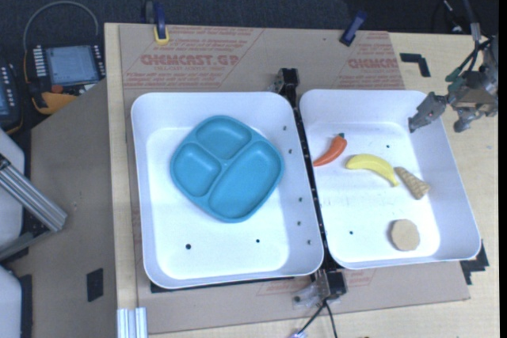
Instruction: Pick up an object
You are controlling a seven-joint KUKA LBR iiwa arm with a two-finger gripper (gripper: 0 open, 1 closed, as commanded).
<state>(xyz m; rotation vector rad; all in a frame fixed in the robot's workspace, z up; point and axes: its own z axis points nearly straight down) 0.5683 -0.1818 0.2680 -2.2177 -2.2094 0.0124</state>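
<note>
The right bin point(444, 245) holds an orange-red chili pepper point(331, 150), a yellow banana point(371, 166), a tan wedge point(413, 183) and a round tan biscuit point(404, 234). My gripper point(440, 119) hangs over that bin's far right corner, above and to the right of the banana. It is open, its two fingers spread apart with nothing between them. One fingertip point(417, 121) points down-left toward the bin floor. All four objects lie apart from the gripper.
The left bin point(158, 249) carries a blue divided plate point(227, 167). A black divider strip point(305, 170) runs between the bins. Clamps point(161, 33) sit on the far cardboard edge. The arm enters from the right edge point(487, 83).
</note>
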